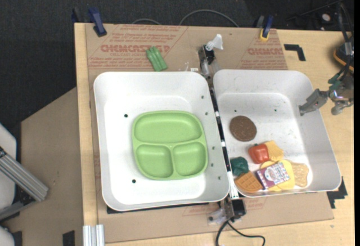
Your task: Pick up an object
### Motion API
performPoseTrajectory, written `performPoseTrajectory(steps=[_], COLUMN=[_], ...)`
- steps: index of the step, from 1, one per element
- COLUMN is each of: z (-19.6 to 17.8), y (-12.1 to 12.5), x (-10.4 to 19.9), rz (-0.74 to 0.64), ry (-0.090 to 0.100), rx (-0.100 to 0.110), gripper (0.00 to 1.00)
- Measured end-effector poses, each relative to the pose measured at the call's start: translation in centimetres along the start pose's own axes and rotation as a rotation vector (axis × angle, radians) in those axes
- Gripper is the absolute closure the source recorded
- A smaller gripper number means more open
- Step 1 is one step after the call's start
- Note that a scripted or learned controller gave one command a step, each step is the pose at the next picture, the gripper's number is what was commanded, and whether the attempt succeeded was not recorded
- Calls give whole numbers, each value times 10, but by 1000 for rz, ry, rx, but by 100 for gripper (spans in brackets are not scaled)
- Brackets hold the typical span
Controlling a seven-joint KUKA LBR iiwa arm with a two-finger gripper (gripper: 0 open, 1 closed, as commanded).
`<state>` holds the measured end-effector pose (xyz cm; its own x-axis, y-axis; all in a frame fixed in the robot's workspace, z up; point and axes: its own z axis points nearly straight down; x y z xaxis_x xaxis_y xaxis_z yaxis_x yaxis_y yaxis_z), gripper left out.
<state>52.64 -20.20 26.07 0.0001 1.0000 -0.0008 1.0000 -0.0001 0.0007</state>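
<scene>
Your green divided plate point(169, 144) alone in left bin point(112, 126), toy food pile point(270, 170) in right bin's point(292, 84) near corner, brown disc point(243, 128) beside it, hand point(315, 101) at that bin's far right rim, well apart from pile, grip state can't be told.

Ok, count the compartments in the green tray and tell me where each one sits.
3. The green tray in the left bin has one wide compartment across its far half and two smaller ones along the near edge, left and right.

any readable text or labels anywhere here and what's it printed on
"CHEMCAST" in red on the cardboard sheet behind the left bin; the end of the word is blurred.
A second red print on the sheet behind the right bin: too blurred to read.
Label on the snack packet: too small to read.
</scene>
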Motion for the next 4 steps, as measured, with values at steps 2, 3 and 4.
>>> performPoseTrajectory(steps=[2,3,4], z=[174,41,94], y=[62,57,41], x=[25,147,90], rz=[0,-13,5], ry=[-2,4,1], rx=[-9,-14,7], gripper=[0,0,0])
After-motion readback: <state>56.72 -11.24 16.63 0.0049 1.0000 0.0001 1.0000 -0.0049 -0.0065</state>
